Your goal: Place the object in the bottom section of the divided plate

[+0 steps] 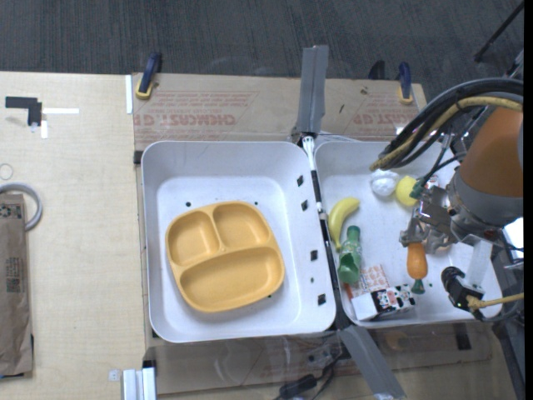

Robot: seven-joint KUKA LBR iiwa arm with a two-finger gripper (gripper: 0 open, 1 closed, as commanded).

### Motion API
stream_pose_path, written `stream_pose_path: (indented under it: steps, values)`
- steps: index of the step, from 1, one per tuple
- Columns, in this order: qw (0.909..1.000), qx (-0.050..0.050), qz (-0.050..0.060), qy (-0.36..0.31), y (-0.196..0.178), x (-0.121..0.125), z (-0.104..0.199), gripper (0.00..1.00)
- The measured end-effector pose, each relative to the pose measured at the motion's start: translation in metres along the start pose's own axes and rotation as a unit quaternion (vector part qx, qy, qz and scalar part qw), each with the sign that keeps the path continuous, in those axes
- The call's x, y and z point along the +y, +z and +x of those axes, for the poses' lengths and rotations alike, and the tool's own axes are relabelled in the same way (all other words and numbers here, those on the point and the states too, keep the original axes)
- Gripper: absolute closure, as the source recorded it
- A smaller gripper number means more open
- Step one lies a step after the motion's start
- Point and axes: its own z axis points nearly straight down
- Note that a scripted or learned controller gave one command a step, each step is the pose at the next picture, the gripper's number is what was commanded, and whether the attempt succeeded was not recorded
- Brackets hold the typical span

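Observation:
A yellow divided plate (223,257) lies in the left bin, with two small sections at the top and one large section at the bottom. My gripper (423,236) is over the right bin, reaching in from the right. An orange toy carrot (416,262) with a green tip sits directly under the gripper and touches its lower end. Whether the carrot is gripped cannot be made out from this angle.
The right bin (366,165) also holds a banana (341,217), a green bottle (349,257), a white ball (384,185), a yellow lemon (406,191) and a small printed box (381,300). A metal divider (313,98) separates the bins. Cables arch over the arm.

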Motion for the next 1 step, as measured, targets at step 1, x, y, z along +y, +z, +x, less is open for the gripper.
stream_pose_path:
  steps: [1]
  values:
    - [0.997, 0.0, -0.001, -0.077, -0.0522, 0.0274, 0.0745, 1.0]
